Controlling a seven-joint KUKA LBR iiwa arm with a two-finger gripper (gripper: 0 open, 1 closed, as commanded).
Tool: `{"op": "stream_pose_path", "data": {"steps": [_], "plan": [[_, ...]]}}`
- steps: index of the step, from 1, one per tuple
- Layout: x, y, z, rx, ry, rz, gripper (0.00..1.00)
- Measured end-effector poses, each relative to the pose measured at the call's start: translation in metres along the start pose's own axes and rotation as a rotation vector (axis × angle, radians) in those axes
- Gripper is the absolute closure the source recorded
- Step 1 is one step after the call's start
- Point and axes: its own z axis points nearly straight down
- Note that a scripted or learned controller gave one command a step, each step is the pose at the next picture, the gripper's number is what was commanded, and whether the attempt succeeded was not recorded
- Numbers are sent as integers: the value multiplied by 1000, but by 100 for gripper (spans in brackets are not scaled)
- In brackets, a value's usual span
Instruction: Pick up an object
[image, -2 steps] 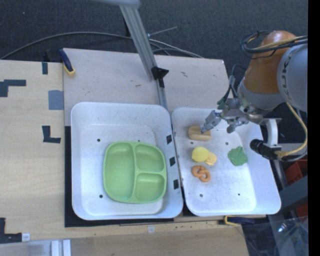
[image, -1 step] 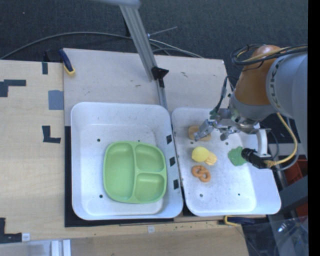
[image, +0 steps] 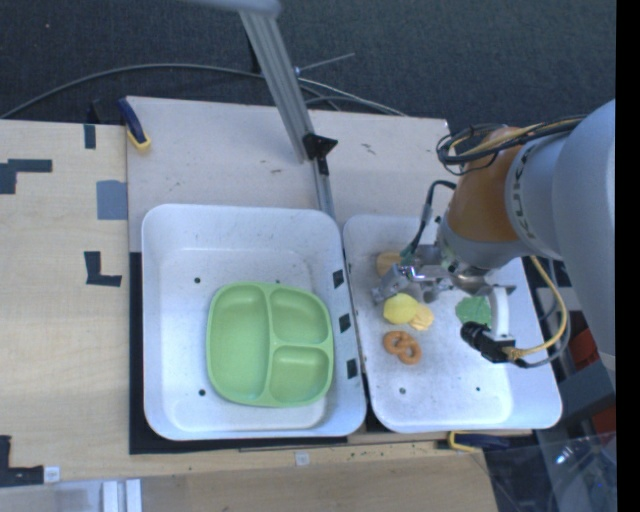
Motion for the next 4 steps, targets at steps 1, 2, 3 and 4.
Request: {"op": "stream_pose_path", "data": {"steps": [1,2,3,4], "plan": [[0,1,-13,-4,1,-2,100],[0,4,-72,-6,0,1,100],[-2,5,-114,-10,-1,1,100],[3,9,-158,-11,-1,0,100]]}}
